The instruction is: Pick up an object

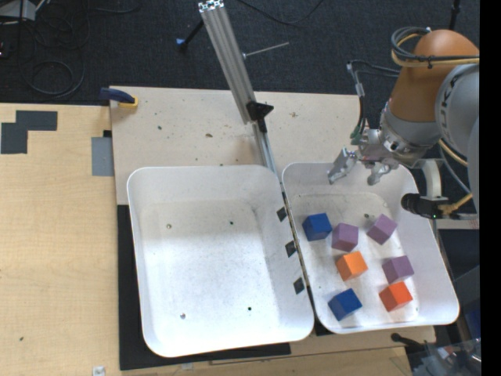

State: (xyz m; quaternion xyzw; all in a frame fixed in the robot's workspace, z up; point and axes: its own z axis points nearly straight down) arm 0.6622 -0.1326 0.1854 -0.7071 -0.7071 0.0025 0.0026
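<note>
Below the gripper (358, 171), whose jaws stand apart and bare, cubes wait; approach step, descent toward the purple cube (382, 229) seems next.

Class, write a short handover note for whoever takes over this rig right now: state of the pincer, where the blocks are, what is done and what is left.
Pincer: open, nothing between its fingers, hanging over the far end of the right bin.
Blocks: all seven lie in the right bin. Blue, purple and purple lie nearest the pincer; orange and purple sit mid-bin; blue and orange lie at the near end.
Left bin: holds no blocks.
Done: nothing picked yet.
Left: lower onto one block, close, lift. The blue or a purple one nearby looks the easiest.
</note>
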